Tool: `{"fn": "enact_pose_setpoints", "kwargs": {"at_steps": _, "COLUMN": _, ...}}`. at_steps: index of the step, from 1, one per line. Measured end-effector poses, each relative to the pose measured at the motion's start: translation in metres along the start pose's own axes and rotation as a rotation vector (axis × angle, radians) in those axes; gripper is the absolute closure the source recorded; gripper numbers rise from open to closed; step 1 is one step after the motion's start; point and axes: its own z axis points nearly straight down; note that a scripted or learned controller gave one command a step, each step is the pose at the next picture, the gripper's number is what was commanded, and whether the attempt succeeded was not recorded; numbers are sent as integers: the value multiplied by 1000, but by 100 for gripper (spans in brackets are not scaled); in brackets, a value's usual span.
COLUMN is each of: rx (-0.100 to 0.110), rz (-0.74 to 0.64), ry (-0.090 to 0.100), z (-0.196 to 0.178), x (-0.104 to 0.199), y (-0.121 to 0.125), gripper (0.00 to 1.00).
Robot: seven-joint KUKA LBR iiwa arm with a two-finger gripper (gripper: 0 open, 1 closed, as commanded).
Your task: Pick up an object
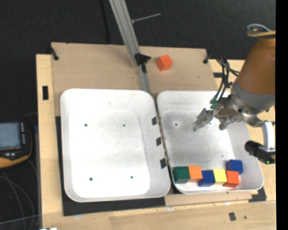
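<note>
A: How are the fingers seen at this moment?

B: The gripper (209, 119) is seen over the upper middle of the right bin (182, 102), with two fingers (200, 120) spread apart and pointing toward the left of the frame. Nothing is seen between them. The bin floor under them is bare.

A: And where are the things to be picked?

B: A row of blocks is found along the lower edge of the same bin, toward the lower right of the frame. From left to right: a green block (181, 174), an orange block (195, 172), a blue block (206, 178), a yellow block (220, 176), an orange-red block (232, 178), and a second blue block (234, 165) just behind it. They are packed touching each other, and the long axis of the row runs left to right along the wall.

A: So which direction is needed?

B: Downward in the frame and slightly to the right, it is judged. The row lies well apart from the fingers.

A: Is room given for closing?

B: Little. The blocks are pressed against the lower wall and against their neighbours, so the fingers can hardly be placed on the left and right faces. The green block at the left end has one free side, and the second blue block has open floor above it. One more orange cube (164, 63) is seen outside the bins, on the board in the upper middle of the frame, near the metal pole (127, 28).
</note>
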Motion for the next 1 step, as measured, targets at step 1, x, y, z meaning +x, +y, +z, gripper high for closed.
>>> {"fn": "enact_pose_setpoints", "kwargs": {"at_steps": 1, "rx": 9, "rz": 6, "ry": -1, "z": 137, "x": -47, "y": -39, "gripper": 0}}
